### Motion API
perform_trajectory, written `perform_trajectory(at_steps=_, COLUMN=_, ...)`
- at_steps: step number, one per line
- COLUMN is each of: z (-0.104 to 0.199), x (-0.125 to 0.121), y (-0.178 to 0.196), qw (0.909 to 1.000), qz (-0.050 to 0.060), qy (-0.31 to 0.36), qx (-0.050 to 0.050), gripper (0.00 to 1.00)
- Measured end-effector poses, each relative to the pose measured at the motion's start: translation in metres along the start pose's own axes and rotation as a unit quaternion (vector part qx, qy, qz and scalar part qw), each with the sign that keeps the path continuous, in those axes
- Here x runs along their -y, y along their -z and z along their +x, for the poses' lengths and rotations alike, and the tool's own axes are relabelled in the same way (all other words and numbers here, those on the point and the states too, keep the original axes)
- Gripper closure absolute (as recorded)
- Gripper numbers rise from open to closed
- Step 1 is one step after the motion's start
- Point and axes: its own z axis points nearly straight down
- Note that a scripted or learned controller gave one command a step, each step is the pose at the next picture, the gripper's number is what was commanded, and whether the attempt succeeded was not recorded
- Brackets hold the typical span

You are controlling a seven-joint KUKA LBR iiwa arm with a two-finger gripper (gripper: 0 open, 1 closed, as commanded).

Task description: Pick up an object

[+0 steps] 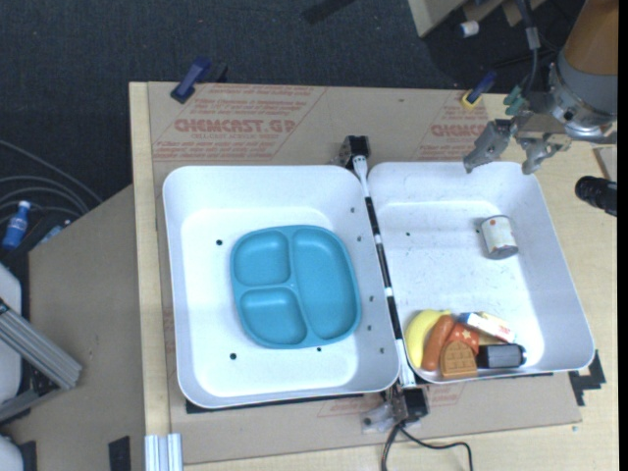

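White plastic bins sit side by side on the surface (294,116), which is covered with printed cardboard. In the left bin (186,204) lies a blue divided plate (292,285) with three compartments, resting flat near the middle. The right bin (549,224) holds a small grey-and-white cylinder (497,236) lying on its side toward the far right part, well apart from a cluster in the near corner: a yellow banana-like toy (422,330), an orange-brown piece (457,349), a white-and-red item (488,326) and a dark block (502,356), all touching or overlapping one another. The gripper (518,149) hangs over the far edge of the right bin, its fingers (483,149) spread apart with nothing between them, above and apart from the cylinder.
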Motion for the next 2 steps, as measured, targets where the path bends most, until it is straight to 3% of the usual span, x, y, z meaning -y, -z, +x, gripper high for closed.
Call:
perform_trajectory(at_steps=1, z=-0.055, x=0.024, y=-0.159, qw=1.0, qz=0.001, qy=-0.001, qx=0.0, gripper=0.0)
perform_trajectory(at_steps=2, z=-0.002, x=-0.022, y=-0.192, qw=1.0, qz=-0.001, qy=0.0, qx=0.0, gripper=0.0)
